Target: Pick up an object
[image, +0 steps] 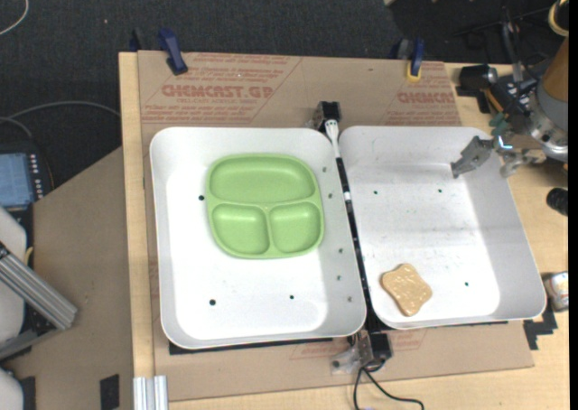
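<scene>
A tan, flat, biscuit-like object [405,290] lies near the front edge of the right bin [424,218]. A green three-compartment plate [265,205] rests in the left bin [181,264]. My gripper [487,159] hangs over the right bin's far right corner, well away from the tan object. Its fingers are open, one finger [470,158] angled down to the left, and nothing sits between them.
The arm's wrist and cables [533,101] crowd the right bin's far right corner. A black divider strip [346,209] runs between the bins. Clamps [172,49] stand at the board's back edge.
</scene>
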Robot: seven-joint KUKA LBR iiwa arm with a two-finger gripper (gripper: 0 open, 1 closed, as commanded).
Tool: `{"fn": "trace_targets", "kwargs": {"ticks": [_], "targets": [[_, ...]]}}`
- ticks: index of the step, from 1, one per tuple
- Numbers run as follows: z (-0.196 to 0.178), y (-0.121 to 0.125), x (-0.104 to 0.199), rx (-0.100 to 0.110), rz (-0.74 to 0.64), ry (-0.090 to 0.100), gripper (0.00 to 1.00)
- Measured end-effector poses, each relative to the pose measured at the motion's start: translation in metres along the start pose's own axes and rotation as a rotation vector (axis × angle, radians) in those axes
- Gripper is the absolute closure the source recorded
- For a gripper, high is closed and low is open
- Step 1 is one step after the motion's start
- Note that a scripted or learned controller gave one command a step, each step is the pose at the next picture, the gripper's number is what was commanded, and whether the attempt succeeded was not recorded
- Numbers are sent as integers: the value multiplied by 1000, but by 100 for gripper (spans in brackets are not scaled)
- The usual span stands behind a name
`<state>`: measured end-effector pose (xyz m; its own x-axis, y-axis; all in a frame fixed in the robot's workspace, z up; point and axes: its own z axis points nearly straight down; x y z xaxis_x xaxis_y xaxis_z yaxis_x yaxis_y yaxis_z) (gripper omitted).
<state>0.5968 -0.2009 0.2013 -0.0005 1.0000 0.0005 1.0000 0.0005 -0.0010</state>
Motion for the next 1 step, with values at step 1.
{"fn": "trace_targets", "kwargs": {"ticks": [1], "targets": [[109, -109, -18, 0, -3, 5, 0]]}}
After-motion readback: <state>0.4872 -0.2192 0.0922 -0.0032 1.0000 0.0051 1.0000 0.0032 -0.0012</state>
